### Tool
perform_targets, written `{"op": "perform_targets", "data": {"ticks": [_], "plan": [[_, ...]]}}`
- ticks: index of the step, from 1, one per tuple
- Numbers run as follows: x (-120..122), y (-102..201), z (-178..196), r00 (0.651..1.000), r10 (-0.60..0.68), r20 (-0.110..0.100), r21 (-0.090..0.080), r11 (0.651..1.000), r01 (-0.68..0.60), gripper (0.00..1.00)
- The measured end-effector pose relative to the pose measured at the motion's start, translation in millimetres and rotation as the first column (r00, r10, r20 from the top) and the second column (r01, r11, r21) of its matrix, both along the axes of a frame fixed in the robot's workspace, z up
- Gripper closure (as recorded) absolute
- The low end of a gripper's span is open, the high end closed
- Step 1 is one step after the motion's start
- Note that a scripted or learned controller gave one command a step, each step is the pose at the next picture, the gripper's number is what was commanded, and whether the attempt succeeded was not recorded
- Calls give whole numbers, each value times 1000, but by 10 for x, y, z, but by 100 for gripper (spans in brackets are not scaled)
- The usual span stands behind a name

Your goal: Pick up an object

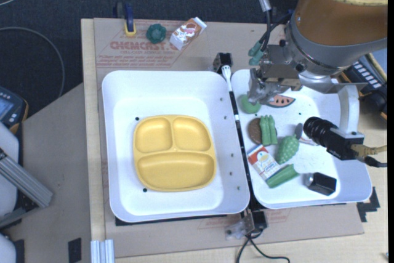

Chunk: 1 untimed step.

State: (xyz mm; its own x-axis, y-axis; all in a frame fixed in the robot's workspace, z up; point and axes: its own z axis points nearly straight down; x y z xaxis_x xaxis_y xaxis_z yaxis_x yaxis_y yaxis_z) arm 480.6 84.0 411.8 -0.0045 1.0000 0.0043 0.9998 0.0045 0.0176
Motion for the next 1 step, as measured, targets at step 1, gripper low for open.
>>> {"op": "perform_targets", "data": {"ticks": [1], "plan": [[-6,-5,23,1000,-2,-13,-5,1000,2,100]]}}
